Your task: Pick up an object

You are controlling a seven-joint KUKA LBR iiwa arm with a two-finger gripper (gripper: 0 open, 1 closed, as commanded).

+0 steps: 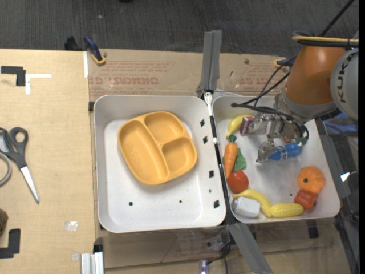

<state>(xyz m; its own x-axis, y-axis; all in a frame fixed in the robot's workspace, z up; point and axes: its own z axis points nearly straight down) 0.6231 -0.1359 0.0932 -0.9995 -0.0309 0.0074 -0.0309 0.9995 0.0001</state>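
Bench: a light wooden top [45,153] with brown cardboard [148,73] under two white bins side by side.
Floor: dark grey carpet [171,10] beyond the bench.
Scissors: a pair [20,156] lies on the wood, well apart from the bins.
Left bin: the white bin [114,210] holds a yellow plate [157,147] with three parts.
Right bin: the other white bin [274,178] holds toy food: a carrot [229,157], a tomato [238,181], a banana [259,200], corn [286,210], a small pumpkin [311,178] and a white block [247,208].
Blue thing: a small blue toy [285,152] lies near the middle of the right bin. Its long side runs left to right, tipped up a little on the right.
Arm: grey and orange [313,73], over the right bin's back corner.
Pincer: the metal gripper [271,147] is low, touching or just beside the blue toy's left end. I cannot tell how wide it is, or if it holds the toy.
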